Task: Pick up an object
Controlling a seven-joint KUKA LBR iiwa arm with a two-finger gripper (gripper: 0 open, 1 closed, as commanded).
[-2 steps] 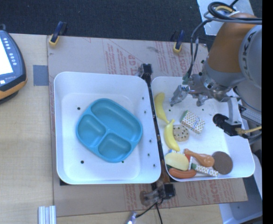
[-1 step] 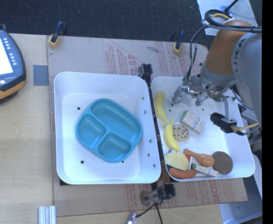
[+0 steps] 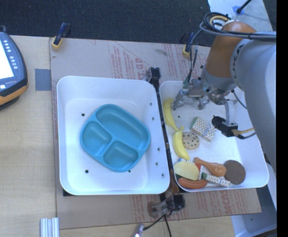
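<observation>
Pincer (image 3: 193, 101) spread, holding nothing — perhaps hovering — near right bin's (image 3: 259, 154) far edge.

Arm (image 3: 255, 78) is a chunky thing w/ smooth light-grey shell, rounded like a big tube, and a burnt-orange band (image 3: 225, 48) wrapped round the section just above the wrist. Orange part looks glossy, domed on top. Black cables loop out near the top of that band, w/ at least one yellowish strand mixed in, and thinner black leads run down along the wrist. Below that is a darker grey metal mount w/ bracket-ish bits sticking out, then the gripper (image 3: 198, 101), grey metal too. A small black block hangs off a cable beside it. Can't make out screws or markings.
</observation>
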